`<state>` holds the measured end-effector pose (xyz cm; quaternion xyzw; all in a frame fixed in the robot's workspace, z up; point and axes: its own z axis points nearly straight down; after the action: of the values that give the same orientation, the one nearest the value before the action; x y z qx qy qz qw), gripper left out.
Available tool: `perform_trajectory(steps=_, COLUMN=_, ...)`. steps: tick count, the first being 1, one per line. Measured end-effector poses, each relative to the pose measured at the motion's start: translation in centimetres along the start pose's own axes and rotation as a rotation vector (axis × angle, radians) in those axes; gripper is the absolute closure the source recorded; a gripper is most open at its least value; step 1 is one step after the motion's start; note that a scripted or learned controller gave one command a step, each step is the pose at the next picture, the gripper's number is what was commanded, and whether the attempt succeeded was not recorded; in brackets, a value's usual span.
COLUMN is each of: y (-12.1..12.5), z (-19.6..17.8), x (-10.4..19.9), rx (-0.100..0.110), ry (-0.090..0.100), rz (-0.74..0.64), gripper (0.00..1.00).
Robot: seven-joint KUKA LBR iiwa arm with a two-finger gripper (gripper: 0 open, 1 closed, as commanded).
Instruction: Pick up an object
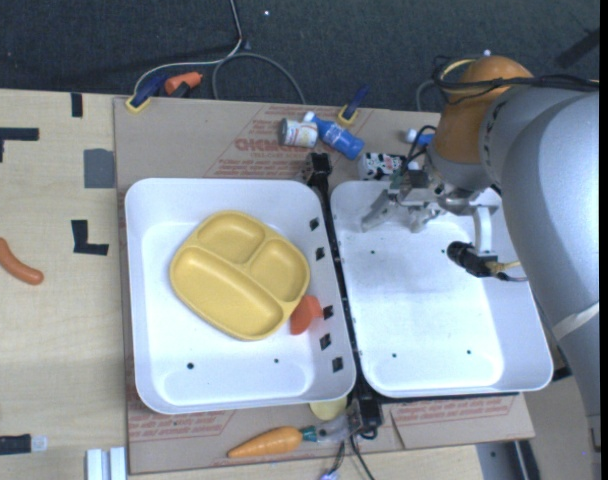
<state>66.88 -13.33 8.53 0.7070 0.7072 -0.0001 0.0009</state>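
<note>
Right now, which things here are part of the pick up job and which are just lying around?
Part of the job:
yellow divided plate in the left bin
small orange piece beside it
end effector over the right bin

Lying about, outside the bins:
toy carrot
sausage
blue and white bottle

Red printing runs across the brown cardboard sheet [246, 148] under the two bins, its largest word near the top edge seen upside down and too blurred to make out. Smaller red lettering along the sheet's lower edge is equally unreadable. A white bottle [299, 131] lying at the top carries a label, but its text is too small to read.
</note>
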Motion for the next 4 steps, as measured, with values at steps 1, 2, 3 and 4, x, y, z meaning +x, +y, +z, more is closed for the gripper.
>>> perform_trajectory(steps=1, y=-2.8, z=-0.1, x=3.8, rx=-0.002, ry=-0.003, rz=0.000, gripper=0.00)
perform_trajectory(steps=2, y=0.1, z=0.0, x=3.3, rx=0.000, ry=0.001, rz=-0.003, gripper=0.00)
perform_trajectory(steps=3, y=0.0, z=-1.0, x=3.4, rx=0.000, ry=0.000, rz=-0.003, gripper=1.00)
perform_trajectory(steps=4, y=-8.4, z=-10.4, x=8.8, rx=0.001, ry=0.004, rz=-0.004, gripper=1.00)
